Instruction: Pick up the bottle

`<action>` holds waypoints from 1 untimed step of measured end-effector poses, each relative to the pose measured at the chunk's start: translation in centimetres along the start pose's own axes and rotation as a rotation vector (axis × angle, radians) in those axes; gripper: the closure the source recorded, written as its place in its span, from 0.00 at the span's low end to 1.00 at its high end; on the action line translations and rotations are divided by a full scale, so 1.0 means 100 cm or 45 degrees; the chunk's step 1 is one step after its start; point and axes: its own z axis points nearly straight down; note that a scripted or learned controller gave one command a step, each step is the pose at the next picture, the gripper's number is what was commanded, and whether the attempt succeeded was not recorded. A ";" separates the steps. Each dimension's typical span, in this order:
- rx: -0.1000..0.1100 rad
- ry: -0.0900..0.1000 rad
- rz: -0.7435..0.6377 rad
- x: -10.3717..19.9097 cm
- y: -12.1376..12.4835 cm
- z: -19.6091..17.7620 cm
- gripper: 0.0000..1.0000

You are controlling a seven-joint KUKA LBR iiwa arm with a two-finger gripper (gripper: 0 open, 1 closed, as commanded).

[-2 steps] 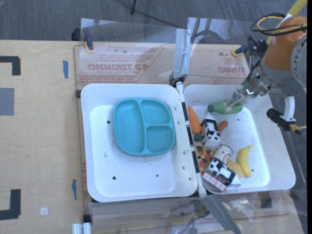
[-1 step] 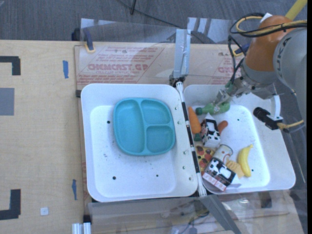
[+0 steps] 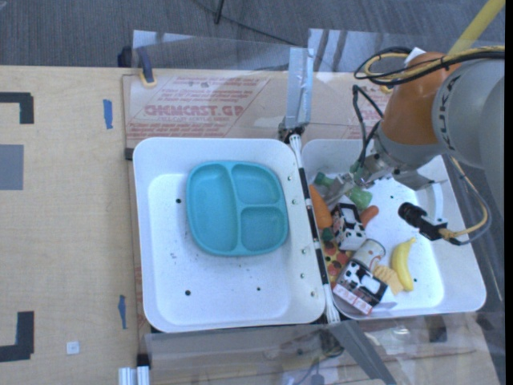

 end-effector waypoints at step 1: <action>-0.006 -0.005 0.003 -0.002 0.001 -0.012 1.00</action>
